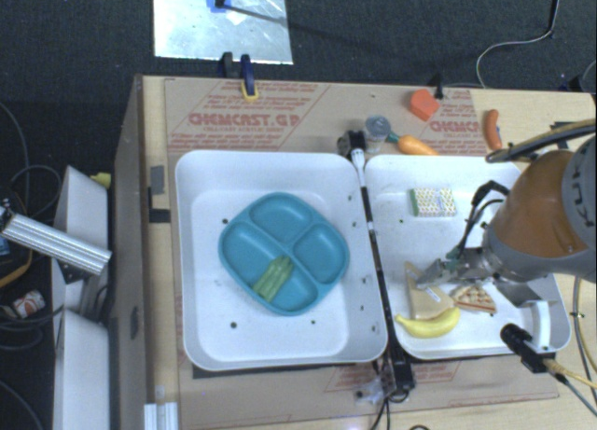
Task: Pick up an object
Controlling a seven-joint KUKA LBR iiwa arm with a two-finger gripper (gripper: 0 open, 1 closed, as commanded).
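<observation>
Left bin (pixel 215 325) carries the blue divided plate (pixel 284 251), a green piece (pixel 273 278) lying in one of its compartments. Right of that plate, in the other bin (pixel 448 181), the arm (pixel 546 214) is down low, gripper (pixel 437 275) over the tan wedge (pixel 424 299) — fingers open or closed, I can't tell. Banana (pixel 428 325) lies just below the wedge, waffle slice (pixel 476 300) beside it, and a dotted block (pixel 432 201) farther up.

The big grey arm (pixel 546 218) with its orange band comes in from the right side and bends down low, and its gripper (pixel 431 277) points out to the left with its two thin fingers (pixel 424 279) held near each other at the tips.
</observation>
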